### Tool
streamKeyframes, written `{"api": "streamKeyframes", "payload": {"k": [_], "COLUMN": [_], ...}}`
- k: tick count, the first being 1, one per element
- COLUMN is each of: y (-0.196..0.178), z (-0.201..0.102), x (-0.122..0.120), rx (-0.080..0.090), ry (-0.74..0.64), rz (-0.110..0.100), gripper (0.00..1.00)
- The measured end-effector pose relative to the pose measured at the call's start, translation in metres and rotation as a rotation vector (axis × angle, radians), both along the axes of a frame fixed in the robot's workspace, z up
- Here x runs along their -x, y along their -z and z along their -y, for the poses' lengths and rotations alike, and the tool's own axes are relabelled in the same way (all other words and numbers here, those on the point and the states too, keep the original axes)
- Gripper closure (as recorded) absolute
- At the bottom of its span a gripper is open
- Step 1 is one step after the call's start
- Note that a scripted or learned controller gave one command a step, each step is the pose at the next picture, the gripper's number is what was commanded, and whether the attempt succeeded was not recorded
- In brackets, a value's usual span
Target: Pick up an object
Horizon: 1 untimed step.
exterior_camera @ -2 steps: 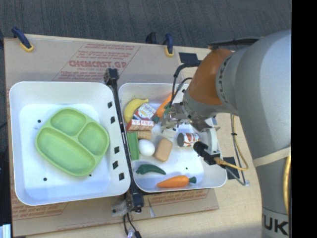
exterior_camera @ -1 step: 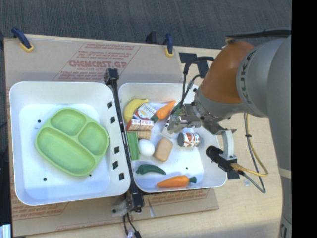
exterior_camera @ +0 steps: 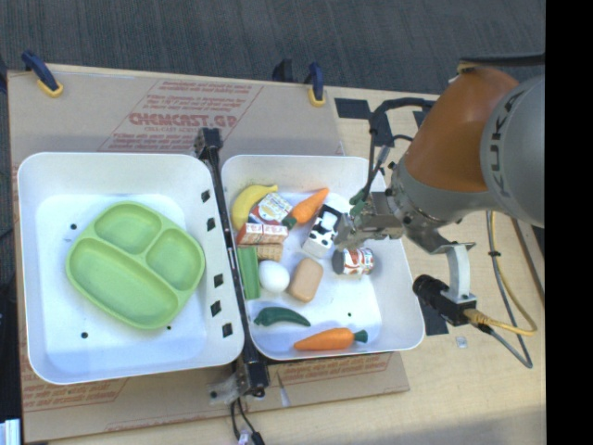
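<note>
The arm's jaws [exterior_camera: 357, 239] hang low in the right bin [exterior_camera: 400, 336], just above a small red-and-white can [exterior_camera: 356, 261] beside the black-and-white die [exterior_camera: 321, 231], though how wide they stand I cannot tell, while the green divided plate [exterior_camera: 135, 263] lies in the left bin [exterior_camera: 42, 341].

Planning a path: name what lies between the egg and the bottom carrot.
In the camera view, a dark green pepper lies between the egg and the bottom carrot.
</note>
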<state>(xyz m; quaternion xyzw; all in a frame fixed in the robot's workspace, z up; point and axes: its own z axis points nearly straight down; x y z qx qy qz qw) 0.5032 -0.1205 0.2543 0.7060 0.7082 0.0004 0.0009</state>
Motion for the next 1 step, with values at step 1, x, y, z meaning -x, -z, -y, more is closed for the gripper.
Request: {"api": "streamKeyframes", "payload": {"k": [1], "y": [0.0296], "z": [0.0332], "x": [-0.1260], "rx": [-0.001], "ry": [-0.003], "rz": [-0.004], "gripper": [1.00]}}
